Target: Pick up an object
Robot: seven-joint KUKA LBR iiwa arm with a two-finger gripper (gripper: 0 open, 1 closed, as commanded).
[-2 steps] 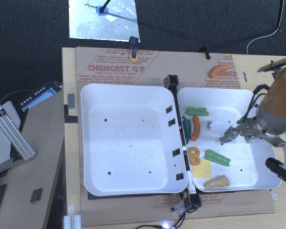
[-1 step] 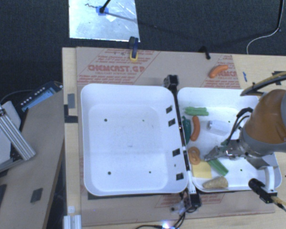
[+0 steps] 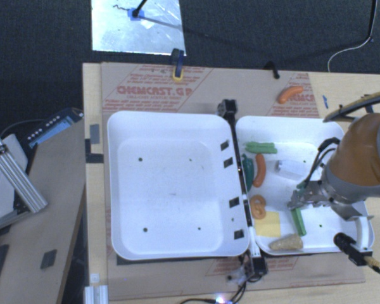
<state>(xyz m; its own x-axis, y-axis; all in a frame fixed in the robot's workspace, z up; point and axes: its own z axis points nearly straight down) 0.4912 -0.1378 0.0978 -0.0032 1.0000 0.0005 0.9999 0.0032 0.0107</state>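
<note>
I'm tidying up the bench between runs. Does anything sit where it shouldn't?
Yes: an orange sausage-shaped toy lies on the cardboard behind the right bin, outside both bins. The other toy foods are inside that bin, near the hand.

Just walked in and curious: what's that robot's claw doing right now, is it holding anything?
Claw: low in the right bin, just above a green stick; whether it is open, closed or gripping cannot be told.

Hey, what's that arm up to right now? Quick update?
Gripper low in right bin, over green stick. No grasp visible. Yellow slice, orange ring close by.
</note>
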